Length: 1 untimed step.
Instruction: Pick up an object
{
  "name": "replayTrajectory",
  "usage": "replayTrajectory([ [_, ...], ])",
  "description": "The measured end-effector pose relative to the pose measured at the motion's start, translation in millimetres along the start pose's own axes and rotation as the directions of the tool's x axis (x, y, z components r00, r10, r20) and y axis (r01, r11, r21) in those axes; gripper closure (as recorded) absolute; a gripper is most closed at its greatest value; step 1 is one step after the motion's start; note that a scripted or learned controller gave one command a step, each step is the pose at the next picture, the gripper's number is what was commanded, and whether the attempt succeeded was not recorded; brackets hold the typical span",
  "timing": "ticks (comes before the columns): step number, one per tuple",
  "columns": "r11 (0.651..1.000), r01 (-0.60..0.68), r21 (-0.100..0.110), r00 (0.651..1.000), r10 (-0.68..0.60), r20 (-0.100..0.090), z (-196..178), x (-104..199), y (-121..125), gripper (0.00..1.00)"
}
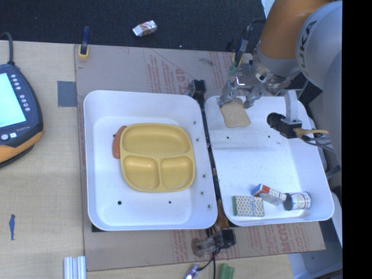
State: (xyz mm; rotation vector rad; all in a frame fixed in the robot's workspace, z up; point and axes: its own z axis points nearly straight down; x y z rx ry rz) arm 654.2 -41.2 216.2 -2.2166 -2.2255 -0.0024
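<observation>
Object, tan slice of bread (235,115): flat, roughly square with rounded corners, pale crumb-coloured. Hangs tilted between the gripper (236,99) fingers, over the far left corner of the right bin (264,156), near its left wall.

Yellow divided plate (157,157), white bins (102,106), tan bread slice (235,115), green-patterned packet (248,206), orange-banded grey arm (302,25)

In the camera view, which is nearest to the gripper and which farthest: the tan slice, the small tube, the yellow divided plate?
1. Tan slice: right bin's top left corner, just under the gripper.
2. Yellow divided plate: middle of the left bin.
3. Small tube: near the right bin's bottom edge.
</observation>
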Motion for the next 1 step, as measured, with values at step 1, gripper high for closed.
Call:
replayTrajectory([
  [1, 1.000, 0.002, 0.005, 1.000, -0.002, 0.002, -9.5, 71.4, -43.0, 1.00],
])
